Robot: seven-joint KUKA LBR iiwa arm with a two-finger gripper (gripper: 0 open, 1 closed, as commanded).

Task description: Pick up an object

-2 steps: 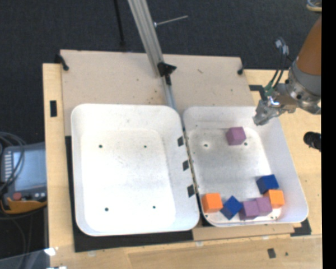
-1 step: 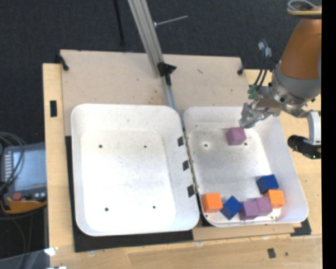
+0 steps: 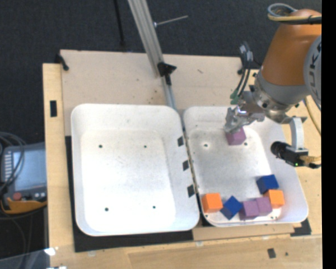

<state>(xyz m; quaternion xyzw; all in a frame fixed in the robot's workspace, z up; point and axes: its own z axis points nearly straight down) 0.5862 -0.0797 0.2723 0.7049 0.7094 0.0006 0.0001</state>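
My gripper (image 3: 236, 126) hangs over the back part of the right bin (image 3: 213, 122), below the orange band of the arm. A purple cube (image 3: 236, 137) is right at its fingertips, its top edge caught between the two fingers. Along the bin's front edge lie an orange cube (image 3: 212, 202), a blue cube (image 3: 232, 207), two purple cubes (image 3: 250, 208) (image 3: 264, 205) and another orange cube (image 3: 276, 197). A second blue cube (image 3: 267, 183) sits just behind them.
The left bin (image 3: 129, 167) lies beside the right one, with black clips (image 3: 186, 165) along the shared edge. A slanted aluminium pole (image 3: 148, 32) rises behind the bins. A black fitting (image 3: 288, 151) sits at the right bin's right rim.
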